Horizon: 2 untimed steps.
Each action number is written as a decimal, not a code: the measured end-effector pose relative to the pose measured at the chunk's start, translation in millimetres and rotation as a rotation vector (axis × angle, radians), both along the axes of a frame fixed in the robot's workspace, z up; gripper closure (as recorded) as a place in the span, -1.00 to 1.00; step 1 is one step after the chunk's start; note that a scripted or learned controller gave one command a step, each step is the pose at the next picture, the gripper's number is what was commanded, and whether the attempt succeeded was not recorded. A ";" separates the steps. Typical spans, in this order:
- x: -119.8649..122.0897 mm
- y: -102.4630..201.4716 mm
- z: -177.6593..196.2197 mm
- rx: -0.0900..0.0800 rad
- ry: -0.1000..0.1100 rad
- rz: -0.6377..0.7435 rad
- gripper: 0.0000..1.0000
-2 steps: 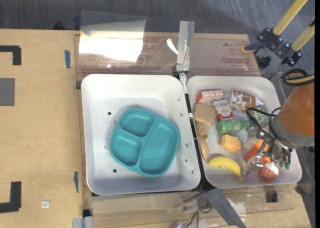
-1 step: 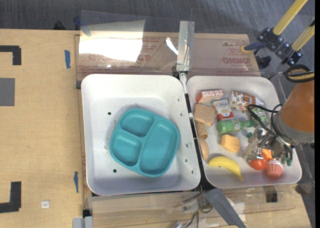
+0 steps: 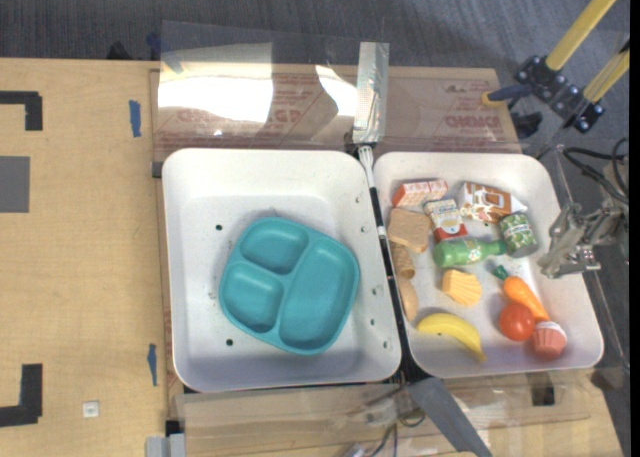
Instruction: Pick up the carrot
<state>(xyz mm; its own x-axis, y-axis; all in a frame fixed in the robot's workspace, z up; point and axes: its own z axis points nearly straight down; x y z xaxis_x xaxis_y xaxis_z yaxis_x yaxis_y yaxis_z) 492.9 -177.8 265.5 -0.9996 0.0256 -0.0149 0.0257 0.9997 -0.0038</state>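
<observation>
The gripper [image 3: 562,253] hangs over the right rim of the right bin [image 3: 578,297], a tangle of pale metal against the dark floor. From this slant I cannot tell how far open it is, and nothing shows in its hold.

The carrot [image 3: 523,296] lies just beside and below it, near the right wall of the bin, its green top pointing up-left and its orange body slanting down toward the right. It looks like a small plastic toy, so I judge it light, stiff and somewhat slick, likely to squirt out of a pinch taken near the tapered tip. The thick middle of the orange body, gripped across its width, seems the safest hold.

Room is tight. A red tomato [image 3: 515,323] touches or nearly touches the carrot's lower side, and a pink-topped toy [image 3: 549,339] sits just beside its lower end. A cheese wedge [image 3: 462,287] lies to the left and a banana [image 3: 451,330] further down-left, both apart from it. The bin wall runs close on the right. The barest floor is above the carrot, so coming down from that side probably risks the fewest bumps.

The left bin [image 3: 190,245] holds a teal divided plate [image 3: 290,286], well apart on the tabletop [image 3: 75,245].
</observation>
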 end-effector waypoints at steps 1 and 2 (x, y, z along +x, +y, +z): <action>-10.9 -28.5 -169.5 0.000 0.008 0.216 1.00; 9.1 31.9 -88.6 -0.003 0.004 0.545 1.00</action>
